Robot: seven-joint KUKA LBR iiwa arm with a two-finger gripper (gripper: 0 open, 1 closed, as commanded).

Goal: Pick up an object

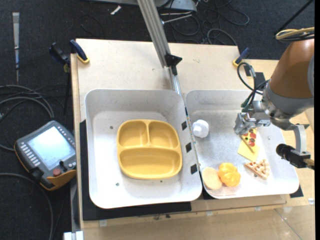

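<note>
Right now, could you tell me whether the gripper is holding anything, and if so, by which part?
It cannot be told. The gripper sits low over the upper tip of the pizza slice in the right bin, but no grasp is visible.

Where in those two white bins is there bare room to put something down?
Right bin: bare floor between the white cup and the gripper. Its front is crowded with toy food. Left bin: just margins around the yellow tray.

Inventory beneath my arm: two white bins [100, 109] on one tabletop [125, 64]. One yellow divided tray [149, 149]. One white cup [200, 128]. One pizza slice [249, 145]. One waffle piece [257, 168]. One yellow pepper [229, 174]. One pale round piece [212, 178].
</note>
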